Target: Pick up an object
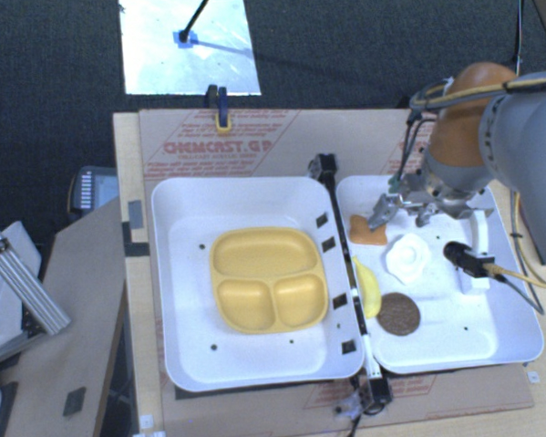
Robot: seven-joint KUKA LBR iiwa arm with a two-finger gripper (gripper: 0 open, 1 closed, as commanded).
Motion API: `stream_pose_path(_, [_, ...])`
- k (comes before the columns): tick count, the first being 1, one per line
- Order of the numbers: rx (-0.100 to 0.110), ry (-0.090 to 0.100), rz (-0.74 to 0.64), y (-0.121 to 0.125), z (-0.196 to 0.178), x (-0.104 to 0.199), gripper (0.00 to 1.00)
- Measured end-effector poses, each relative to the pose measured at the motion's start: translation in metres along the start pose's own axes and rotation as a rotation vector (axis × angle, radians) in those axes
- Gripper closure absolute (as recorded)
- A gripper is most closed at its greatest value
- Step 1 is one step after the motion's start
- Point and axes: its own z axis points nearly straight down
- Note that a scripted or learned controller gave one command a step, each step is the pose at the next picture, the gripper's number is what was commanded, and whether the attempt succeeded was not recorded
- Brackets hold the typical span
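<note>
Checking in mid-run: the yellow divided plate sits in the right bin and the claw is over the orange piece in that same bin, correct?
Not quite. The camera view shows the yellow divided plate in the left bin, not the right bin. The claw is indeed over the orange piece there.

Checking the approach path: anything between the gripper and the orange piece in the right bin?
Nothing visible. The gripper hangs just right of and above the orange piece, with bare bin floor between. The white object and brown disc lie nearer the camera, off that line.

yellow tray (263, 282) | orange wedge (368, 230) | white disc (408, 258) | brown cookie (398, 313) | white bins (179, 264)
</note>
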Motion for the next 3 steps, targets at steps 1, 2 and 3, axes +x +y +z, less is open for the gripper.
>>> stream_pose_path(1, [-0.004, -0.001, 0.001, 0.001, 0.032, 0.000, 0.00])
stream_pose_path(2, [-0.010, -0.001, 0.001, 0.003, 0.018, 0.000, 1.00])
stream_pose_path(3, [-0.008, -0.001, 0.001, -0.005, -0.033, 0.002, 1.00])
